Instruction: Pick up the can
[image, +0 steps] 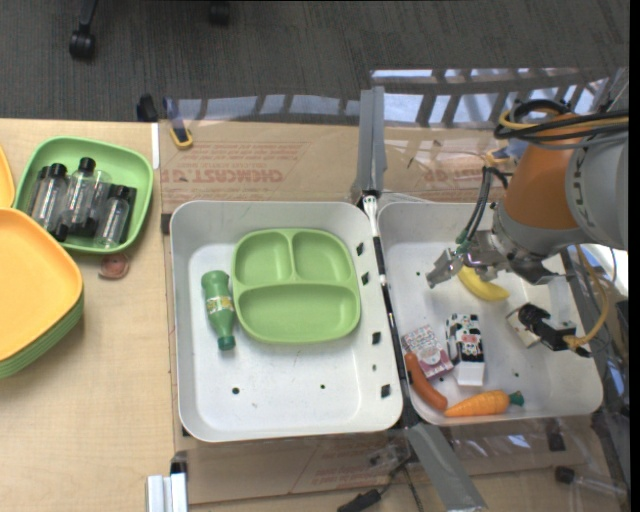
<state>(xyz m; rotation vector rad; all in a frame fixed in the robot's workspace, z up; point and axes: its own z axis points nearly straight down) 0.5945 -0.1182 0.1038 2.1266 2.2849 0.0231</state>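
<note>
Two white bins sit on the table (90, 420), and the hand (462, 268) hangs over the right bin (400, 240), right against a banana (484, 287); whether it is apart or together cannot be told. Which thing is the can is unclear; the closest shape is a green bottle (218, 308), well apart from the hand, in the other bin (290, 405) beyond a green plate (296, 285). A grab here would likely catch the banana. Cartons (465, 345) and a carrot (483, 403) crowd the space below the hand.

Even, bright overhead light gives soft shadows, mild glare on the white bins (200, 400), and slight softness toward the frame's edges.
</note>
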